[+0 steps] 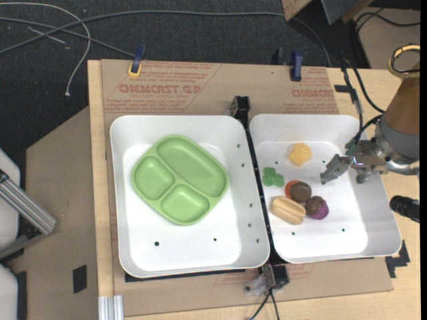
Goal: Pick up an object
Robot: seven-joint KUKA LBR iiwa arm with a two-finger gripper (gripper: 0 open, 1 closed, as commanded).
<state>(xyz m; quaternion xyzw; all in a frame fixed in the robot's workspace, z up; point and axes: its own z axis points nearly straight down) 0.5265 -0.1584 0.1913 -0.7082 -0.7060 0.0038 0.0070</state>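
Camera view: gripper (335, 169) is being seen spread, empty, above the right bin (373, 242).
Corn (300, 154): is being judged light, stiff; sides to be pinched.

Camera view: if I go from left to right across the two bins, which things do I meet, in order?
Green divided plate in the left bin → green toy → tan bread roll → purple toy → gripper at the right bin's right side. The yellow corn and brown-red piece overlap the roll's span, so I omit them.
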